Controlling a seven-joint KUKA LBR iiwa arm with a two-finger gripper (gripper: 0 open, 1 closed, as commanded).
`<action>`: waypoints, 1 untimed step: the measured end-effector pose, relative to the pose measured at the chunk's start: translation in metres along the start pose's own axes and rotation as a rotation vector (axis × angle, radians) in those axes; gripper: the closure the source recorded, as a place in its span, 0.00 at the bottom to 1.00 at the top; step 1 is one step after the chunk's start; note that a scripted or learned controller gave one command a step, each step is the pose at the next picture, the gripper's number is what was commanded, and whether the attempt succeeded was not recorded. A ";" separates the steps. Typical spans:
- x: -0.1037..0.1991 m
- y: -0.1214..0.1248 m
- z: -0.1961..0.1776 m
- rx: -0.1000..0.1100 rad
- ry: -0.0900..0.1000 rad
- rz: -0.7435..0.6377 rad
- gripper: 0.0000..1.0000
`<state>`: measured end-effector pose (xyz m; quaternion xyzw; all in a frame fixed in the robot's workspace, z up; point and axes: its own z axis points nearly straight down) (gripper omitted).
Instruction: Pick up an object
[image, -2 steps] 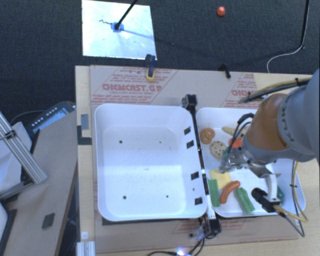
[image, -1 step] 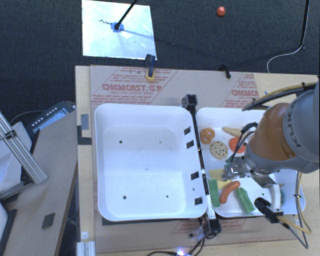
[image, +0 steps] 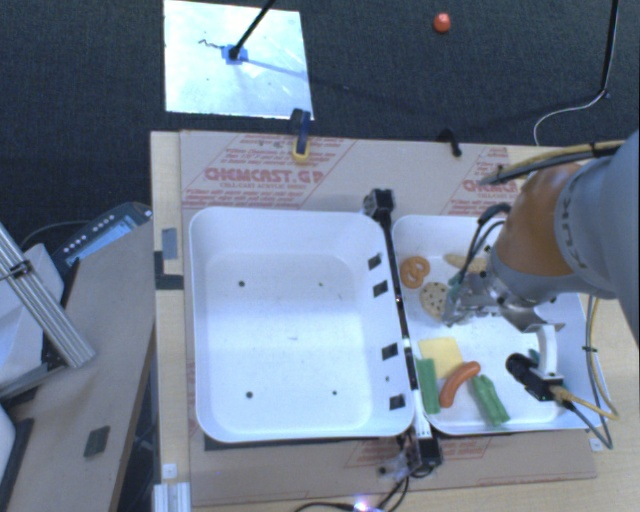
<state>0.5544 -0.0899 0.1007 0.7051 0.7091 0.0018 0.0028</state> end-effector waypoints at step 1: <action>0.006 0.001 0.001 0.004 0.001 0.001 1.00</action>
